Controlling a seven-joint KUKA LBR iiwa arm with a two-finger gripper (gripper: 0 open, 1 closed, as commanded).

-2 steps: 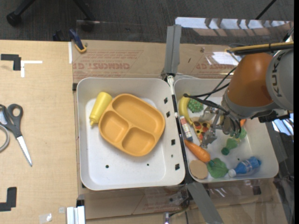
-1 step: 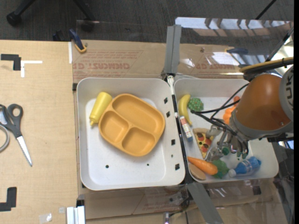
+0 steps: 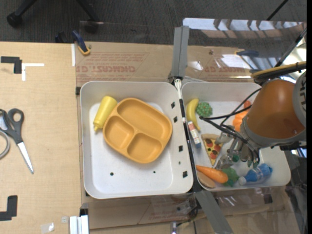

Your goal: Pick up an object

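Reaching into the right bin (image 3: 273, 182), I have the gripper (image 3: 237, 156) low over clutter near its front edge, by the carrot (image 3: 212, 174) and pizza slice (image 3: 210, 146). Its fingers look apart, but I cannot tell; nothing visibly held.

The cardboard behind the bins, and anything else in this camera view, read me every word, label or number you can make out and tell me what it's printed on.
Red print on the cardboard sheet: seen upside down and faint; the letters cannot be read with confidence.
Small stick-shaped item in the right bin: has a label, too small to read.
Yellow divided tray, yellow bottle, scissors: no text visible.
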